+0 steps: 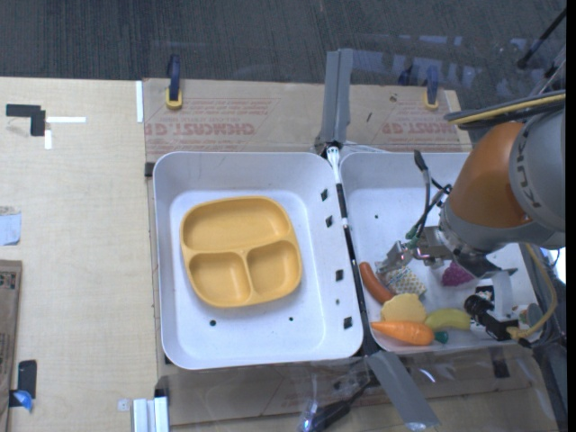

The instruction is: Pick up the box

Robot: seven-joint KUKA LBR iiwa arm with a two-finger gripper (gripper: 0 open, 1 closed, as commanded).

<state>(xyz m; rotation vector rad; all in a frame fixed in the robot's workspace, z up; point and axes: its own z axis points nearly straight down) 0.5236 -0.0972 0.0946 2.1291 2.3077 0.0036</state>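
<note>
A small pale box with a speckled face [408, 281] lies low in the right bin [378, 187], at about the five o'clock corner of the scene, hemmed in by toy food: an orange sausage-like piece [373, 282] at its nine o'clock, a yellow lump [403, 309] touching or nearly touching it at six o'clock, a carrot [403, 332] below that, a yellow-green piece [448, 319] at four o'clock and a magenta item [456, 274] at three o'clock. The gripper [400, 257] sits just above the box at its eleven o'clock, the metal tip low over the bin floor; whether it is spread or closed, or touching the box, cannot be told from this slanted view, and nothing can be seen held in it. The grey arm with its orange band [490, 183] reaches in from three o'clock. In the left bin [171, 268], a yellow divided tray [240, 250] lies well apart from the action, both bins resting on the wooden worktop [72, 241]. The step in hand appears to be the approach to the grasp. Done well, it would likely mean centring over the box, descending straight, and closing across its shorter sides without catching the yellow lump or the sausage-like piece alongside.
</note>
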